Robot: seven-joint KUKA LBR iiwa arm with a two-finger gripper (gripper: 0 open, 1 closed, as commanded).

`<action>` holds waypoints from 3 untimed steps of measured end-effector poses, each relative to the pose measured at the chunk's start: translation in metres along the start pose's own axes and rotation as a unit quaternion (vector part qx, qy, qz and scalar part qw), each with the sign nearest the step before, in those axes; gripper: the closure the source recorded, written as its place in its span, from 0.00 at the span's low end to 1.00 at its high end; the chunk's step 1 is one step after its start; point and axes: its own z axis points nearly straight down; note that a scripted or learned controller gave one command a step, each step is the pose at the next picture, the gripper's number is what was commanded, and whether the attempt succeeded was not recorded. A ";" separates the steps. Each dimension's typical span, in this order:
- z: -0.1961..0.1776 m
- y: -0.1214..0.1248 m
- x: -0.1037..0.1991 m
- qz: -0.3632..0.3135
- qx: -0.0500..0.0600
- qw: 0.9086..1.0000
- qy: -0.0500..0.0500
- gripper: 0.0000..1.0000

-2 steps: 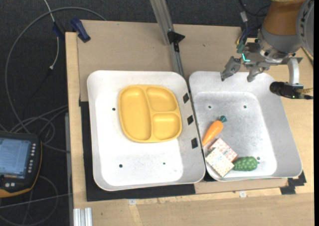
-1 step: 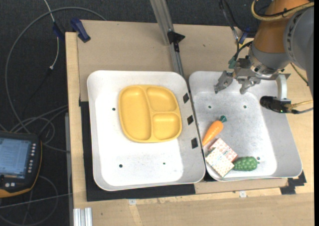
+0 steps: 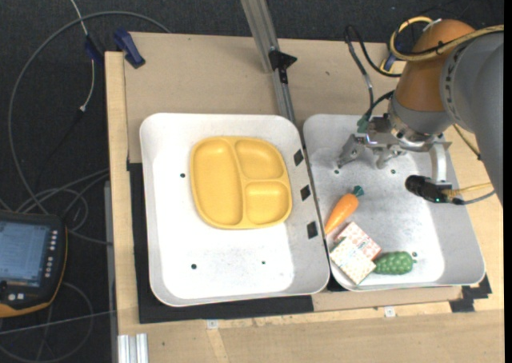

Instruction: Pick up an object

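Note:
In the right bin (image 3: 448,233) lie three things: an orange toy carrot (image 3: 342,211) with a green tip near the left wall, a small patterned box (image 3: 354,251) at the front left, and a bumpy green toy (image 3: 394,263) just right of the box. My gripper (image 3: 366,157) hovers over the back left part of this bin, behind the carrot. Its fingers are spread open with nothing between them. The orange band of the arm (image 3: 424,73) rises behind it.
The left bin (image 3: 164,193) holds a yellow divided plate (image 3: 240,181) in its back half. A metal post (image 3: 256,9) slants up behind the bins. A black cable and connector (image 3: 428,188) hang off the wrist over the right bin.

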 end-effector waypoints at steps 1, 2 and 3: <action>0.004 0.000 0.001 0.000 -0.002 1.000 0.000 0.00; -0.008 0.001 0.001 -0.001 -0.004 1.000 0.000 1.00; -0.062 -0.005 0.009 -0.001 -0.007 1.000 -0.001 1.00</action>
